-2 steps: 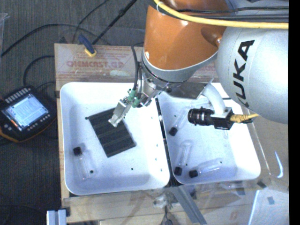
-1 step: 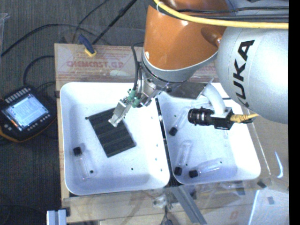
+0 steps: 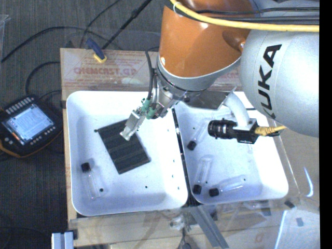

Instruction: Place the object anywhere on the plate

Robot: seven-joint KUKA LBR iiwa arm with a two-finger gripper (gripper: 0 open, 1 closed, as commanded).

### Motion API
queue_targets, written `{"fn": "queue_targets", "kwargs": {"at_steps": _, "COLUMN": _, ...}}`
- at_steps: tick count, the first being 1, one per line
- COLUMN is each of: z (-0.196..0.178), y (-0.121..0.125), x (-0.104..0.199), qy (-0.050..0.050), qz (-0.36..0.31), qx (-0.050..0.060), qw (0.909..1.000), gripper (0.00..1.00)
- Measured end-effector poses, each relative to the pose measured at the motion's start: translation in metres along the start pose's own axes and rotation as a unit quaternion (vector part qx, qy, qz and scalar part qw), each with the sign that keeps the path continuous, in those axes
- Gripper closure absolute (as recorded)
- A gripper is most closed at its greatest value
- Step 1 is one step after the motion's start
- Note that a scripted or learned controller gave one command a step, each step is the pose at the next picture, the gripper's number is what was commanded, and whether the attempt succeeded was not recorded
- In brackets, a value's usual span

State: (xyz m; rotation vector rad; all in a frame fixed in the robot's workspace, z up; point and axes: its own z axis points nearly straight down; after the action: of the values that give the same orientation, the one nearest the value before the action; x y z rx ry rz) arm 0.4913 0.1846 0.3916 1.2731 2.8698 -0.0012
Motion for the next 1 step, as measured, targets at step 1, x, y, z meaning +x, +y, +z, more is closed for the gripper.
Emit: {"fn": "queue_targets", "kwargs": {"at_steps": 1, "z": 0.0, "y": 0.0, "x": 0.0, "qy": 0.0, "qz": 0.0, "qx": 0.0, "qw": 1.0, "gripper": 0.0}}
